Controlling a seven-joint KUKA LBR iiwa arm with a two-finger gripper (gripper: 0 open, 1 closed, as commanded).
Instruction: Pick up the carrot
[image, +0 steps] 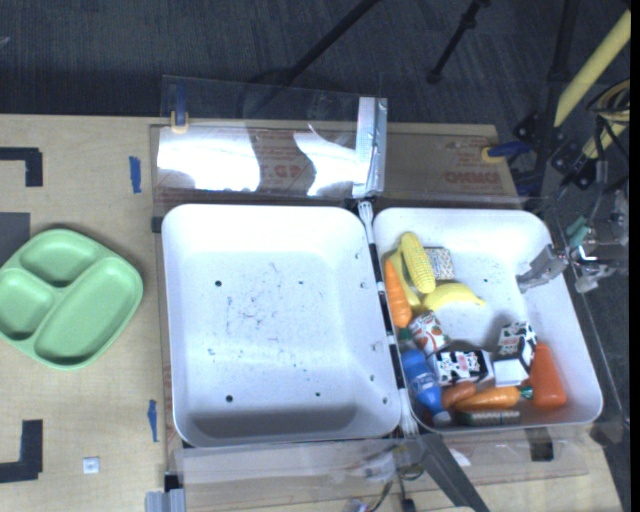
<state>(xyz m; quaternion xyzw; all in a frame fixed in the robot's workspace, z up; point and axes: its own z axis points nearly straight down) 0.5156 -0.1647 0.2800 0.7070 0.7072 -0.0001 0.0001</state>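
Two shallow white bins are seen side by side on the wooden surface (80, 150). The left bin (265, 320) is separated by a shared rim from the right bin (480, 235), in which the objects are gathered. The carrot (396, 292) is located along the left wall of the right bin, lying lengthwise just beside the corn cob (417, 262) and near the banana (452, 296). A second orange carrot-like piece (547, 378) is seen at the bin's lower right corner, and another orange piece (487, 397) along the front wall. The pincer (540, 266) is positioned at the right bin's upper right edge, well apart from the carrot at the left wall, with the banana between them. Whether its jaws are apart or together cannot be told. A green divided plate (65, 297) is placed at the surface's left side.
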